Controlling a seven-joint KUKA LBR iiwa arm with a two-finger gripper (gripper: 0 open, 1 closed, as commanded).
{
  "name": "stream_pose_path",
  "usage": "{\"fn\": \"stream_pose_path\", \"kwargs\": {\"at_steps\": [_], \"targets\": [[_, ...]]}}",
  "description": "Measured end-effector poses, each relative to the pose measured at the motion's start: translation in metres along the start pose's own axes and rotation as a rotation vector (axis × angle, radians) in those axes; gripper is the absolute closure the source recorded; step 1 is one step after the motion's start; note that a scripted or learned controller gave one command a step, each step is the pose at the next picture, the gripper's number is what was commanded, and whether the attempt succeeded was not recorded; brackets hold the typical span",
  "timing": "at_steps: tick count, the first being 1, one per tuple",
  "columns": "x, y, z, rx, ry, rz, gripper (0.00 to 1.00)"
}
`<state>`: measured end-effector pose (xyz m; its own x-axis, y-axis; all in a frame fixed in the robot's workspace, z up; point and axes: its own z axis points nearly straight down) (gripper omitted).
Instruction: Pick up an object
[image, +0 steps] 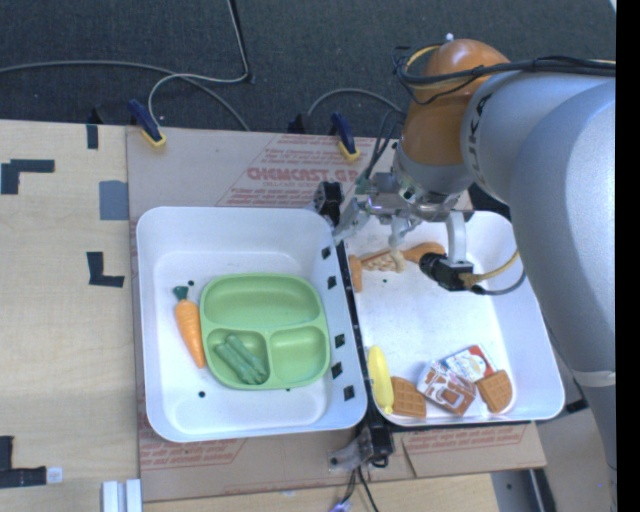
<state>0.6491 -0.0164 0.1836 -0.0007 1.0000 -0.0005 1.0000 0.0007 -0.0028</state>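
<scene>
My gripper (392, 226) hangs low over the back left corner of the right bin (455, 320). Just below it lies a pale toast-like piece (380, 263). A brown croissant-like piece (428, 251) lies to its right, partly hidden by the wrist hardware. I see nothing held. Along the front of the same bin lie a yellow banana (379, 375), a waffle cracker (408, 397), a red and white packet (455, 377) and an orange bread piece (496, 390).
The left bin (160, 300) holds a green divided plate (268, 330) with green beans (240, 360) in one compartment. An orange carrot (189, 330) lies beside it. The bins' shared wall (345, 320) runs close to the gripper. A black cable fitting (445, 270) hangs off the wrist.
</scene>
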Motion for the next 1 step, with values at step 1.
{"fn": "stream_pose_path", "kwargs": {"at_steps": [1], "targets": [[-0.0968,0.0183,0.0474,0.0,-0.002,0.001,0.0]]}}
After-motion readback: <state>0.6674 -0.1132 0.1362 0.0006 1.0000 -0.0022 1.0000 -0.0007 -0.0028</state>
